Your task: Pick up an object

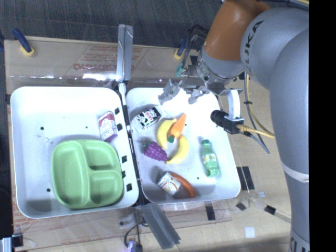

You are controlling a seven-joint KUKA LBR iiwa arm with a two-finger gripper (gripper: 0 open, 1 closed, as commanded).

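The nearest likely pick is the banana [175,140], lying curved in the middle of the right bin [226,185] with an orange carrot [177,126] resting across its upper end. It is yellow, smooth and bent, and it touches a bunch of purple grapes [155,151] on its left side. Around it sit a small black-and-white carton [146,117] toward the bin's top left, a green bottle [209,158] lying well to the right, and a can [169,183] beside a sausage [184,184] near the bottom wall.

The gripper [182,92] hangs over the upper rim of that bin, its two fingers spread apart with nothing between them. To my eye this is the approach step: nothing is lifted yet, and the arm has to pick a target, come down over it and close.

The crowding in the middle looks awkward; the bottle, lying alone, seems the cleaner grab.

The left bin [26,140] holds a green divided tray [86,173] and a small red packet [107,125].
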